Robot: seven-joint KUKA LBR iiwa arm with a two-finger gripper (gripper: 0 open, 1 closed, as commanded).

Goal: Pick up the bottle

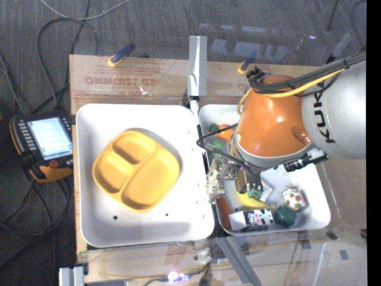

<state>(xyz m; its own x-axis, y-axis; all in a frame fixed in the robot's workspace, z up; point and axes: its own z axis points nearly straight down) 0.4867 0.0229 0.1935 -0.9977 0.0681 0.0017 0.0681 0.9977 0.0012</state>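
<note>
From my station, the arm (309, 115) hung over the right bin (324, 210), its orange band hiding most of that bin's far half. The gripper (221, 177) sat low at the bin's left wall, near the divide between the two bins, but its metal parts blurred into the clutter, so I could not tell how it was set or whether anything was in it.

The bottle (251, 218), as best I could judge, was the white piece with a dark label lying on its side along the right bin's near edge. A green ball (284, 215) touched its right end, a yellow banana-like item (253, 202) lay just beyond it, and a dark red object (222, 206) lay at its left end. A small red-and-white box (294, 198) sat near the ball.

I rated the task as barely begun: the bottle lay flat in the bin, with no lift visible. Reaching it, closing on it and raising it all remained.

Room was tight. The bottle was hemmed between the near wall and its neighbours, leaving little clearance for a straight descent. The left bin (89, 219) held a yellow divided plate (137, 170) with bare floor around it.
</note>
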